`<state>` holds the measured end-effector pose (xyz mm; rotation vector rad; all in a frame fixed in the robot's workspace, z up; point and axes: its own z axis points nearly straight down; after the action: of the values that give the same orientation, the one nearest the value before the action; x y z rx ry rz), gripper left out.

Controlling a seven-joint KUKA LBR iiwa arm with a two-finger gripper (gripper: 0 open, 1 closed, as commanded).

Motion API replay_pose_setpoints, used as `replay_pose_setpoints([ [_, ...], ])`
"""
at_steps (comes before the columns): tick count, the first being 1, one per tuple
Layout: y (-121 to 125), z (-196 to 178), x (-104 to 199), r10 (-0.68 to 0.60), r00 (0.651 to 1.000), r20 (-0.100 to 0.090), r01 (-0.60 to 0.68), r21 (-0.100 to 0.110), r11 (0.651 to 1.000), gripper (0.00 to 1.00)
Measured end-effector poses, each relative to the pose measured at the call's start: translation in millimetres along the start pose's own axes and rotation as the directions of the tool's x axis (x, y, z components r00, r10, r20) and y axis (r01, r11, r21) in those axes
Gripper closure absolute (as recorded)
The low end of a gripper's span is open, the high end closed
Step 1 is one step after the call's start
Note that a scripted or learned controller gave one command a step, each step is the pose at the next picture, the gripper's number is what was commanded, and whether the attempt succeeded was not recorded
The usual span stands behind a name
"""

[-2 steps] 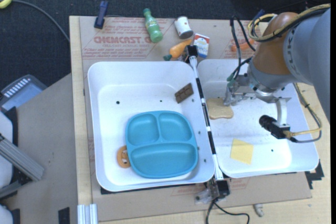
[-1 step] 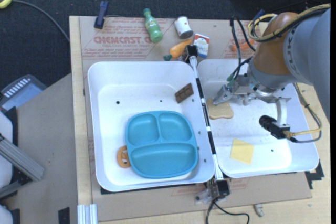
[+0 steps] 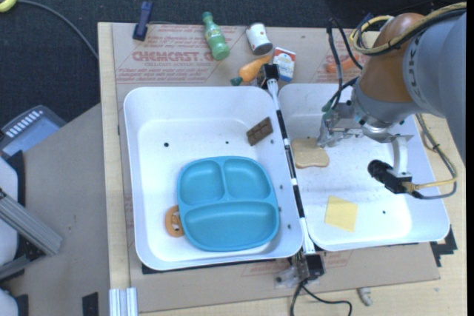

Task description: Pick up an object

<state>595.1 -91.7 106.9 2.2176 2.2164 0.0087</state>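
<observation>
In the right bin a tan slice of toast lies against the left wall, and a yellow cheese square lies near the front. My gripper hangs low just right of and above the toast, its dark fingers pointing down at the bin floor. Nothing shows between the fingers. The left bin holds a blue divided plate, a brown chocolate piece and a small pretzel half under the plate's edge.
Behind the bins on the board lie a green bottle, a white can, a carrot, a small carton and a blue marker. Cables trail from the arm across the right bin.
</observation>
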Motion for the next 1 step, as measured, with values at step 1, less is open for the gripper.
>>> replay_pose_setpoints([
  [1, -0.1, 0.1, 0.0, 0.0, 1.0, 0.0, 0.0, 0.0, 1.0, 0.0],
])
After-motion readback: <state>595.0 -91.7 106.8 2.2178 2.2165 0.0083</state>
